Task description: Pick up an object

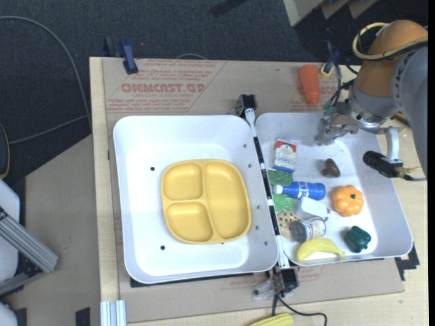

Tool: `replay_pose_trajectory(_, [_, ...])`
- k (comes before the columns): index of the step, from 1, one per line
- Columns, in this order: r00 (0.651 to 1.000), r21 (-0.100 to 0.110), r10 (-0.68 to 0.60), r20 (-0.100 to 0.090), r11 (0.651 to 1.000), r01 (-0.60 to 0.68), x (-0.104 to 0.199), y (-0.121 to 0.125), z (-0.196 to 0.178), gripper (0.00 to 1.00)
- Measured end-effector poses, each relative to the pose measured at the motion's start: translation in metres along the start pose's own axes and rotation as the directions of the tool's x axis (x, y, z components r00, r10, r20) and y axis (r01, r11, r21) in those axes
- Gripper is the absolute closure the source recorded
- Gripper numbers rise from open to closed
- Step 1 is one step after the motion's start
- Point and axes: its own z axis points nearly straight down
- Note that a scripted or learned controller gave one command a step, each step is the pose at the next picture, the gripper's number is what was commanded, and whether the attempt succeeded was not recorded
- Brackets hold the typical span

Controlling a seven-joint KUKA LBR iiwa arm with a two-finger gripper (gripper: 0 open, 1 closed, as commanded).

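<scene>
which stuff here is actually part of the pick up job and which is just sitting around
Part of the job:
gripper, over the right bin's far end
right bin items: carton, brown lump, blue bottle, orange pumpkin, green pepper, banana

Just lying about:
yellow divided plate in the left bin
orange carrot on the bench, outside the bins

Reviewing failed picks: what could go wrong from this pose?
1. The end effector sits at the right bin's far wall, apart from every item; closing here would likely grab nothing.
2. Near the divider, the blue bottle, cookie and banana crowd together; a pick there might nudge neighbours.
</scene>
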Motion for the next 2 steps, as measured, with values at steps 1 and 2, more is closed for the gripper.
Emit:
replay_pose_trajectory(1, [1.000, 0.001, 0.000, 0.000, 1.000, 0.000, 0.000, 0.000, 0.000, 0.00])
replay_pose_trajectory(2, [1.000, 0.001, 0.004, -0.002, 1.000, -0.004, 0.008, -0.086, -0.004, 0.00])
